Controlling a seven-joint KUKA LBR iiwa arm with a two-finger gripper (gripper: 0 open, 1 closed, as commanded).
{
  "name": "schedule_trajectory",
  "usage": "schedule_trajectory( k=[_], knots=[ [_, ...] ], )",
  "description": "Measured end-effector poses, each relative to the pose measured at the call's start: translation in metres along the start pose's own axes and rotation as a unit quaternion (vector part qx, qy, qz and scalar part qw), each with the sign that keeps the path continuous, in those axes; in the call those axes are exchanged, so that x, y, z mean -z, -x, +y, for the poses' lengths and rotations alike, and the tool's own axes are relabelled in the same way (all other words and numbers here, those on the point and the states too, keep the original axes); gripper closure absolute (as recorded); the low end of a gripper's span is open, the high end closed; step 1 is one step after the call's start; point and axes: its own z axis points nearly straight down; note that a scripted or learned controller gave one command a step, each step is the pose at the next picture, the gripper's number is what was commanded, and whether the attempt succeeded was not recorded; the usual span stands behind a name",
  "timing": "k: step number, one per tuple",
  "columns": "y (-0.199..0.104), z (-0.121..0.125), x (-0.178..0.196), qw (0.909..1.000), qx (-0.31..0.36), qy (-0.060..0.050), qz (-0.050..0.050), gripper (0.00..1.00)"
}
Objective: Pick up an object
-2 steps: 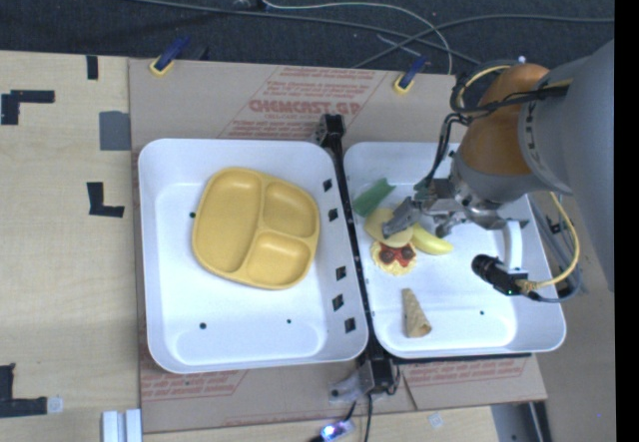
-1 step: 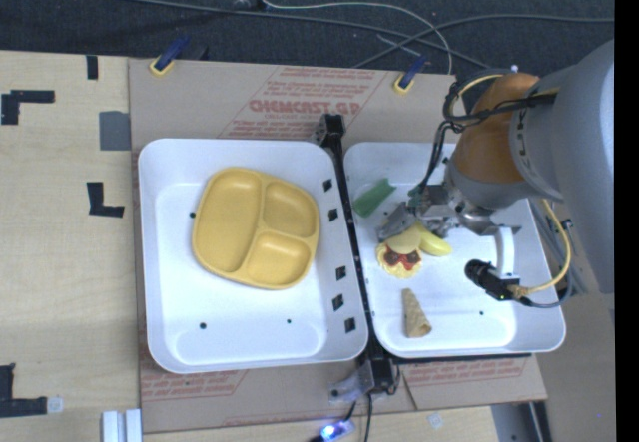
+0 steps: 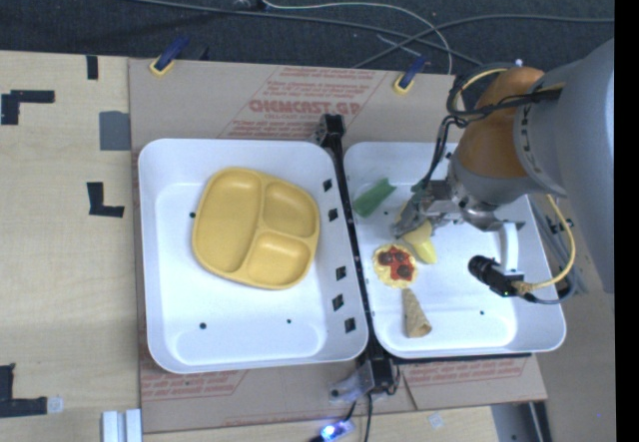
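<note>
Reaching in from the right of the frame, arm (image 3: 529, 146) bent over right bin (image 3: 499, 330), gripper (image 3: 414, 221) low at centre right, just above yellow piece (image 3: 424, 250). Finger state: cannot tell. Green piece (image 3: 374, 196) near the bin divider, pizza-like round (image 3: 394, 265) below it, cone (image 3: 414, 315) lower still. Yellow divided plate (image 3: 255, 227) lying in left bin (image 3: 170, 330).

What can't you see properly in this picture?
- Camera view: the gripper fingertips are small and dim, so open or shut is unclear.
- The yellow piece beneath it is partly covered by the gripper.
- The round toy topping is too small to name.
</note>
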Motion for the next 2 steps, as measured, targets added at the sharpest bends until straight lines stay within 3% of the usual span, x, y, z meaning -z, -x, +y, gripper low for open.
schedule_trajectory(
  k=[2],
  knots=[
    [-0.011, 0.006, 0.090, 1.0000, 0.000, 0.000, 0.001, 1.00]
  ],
)
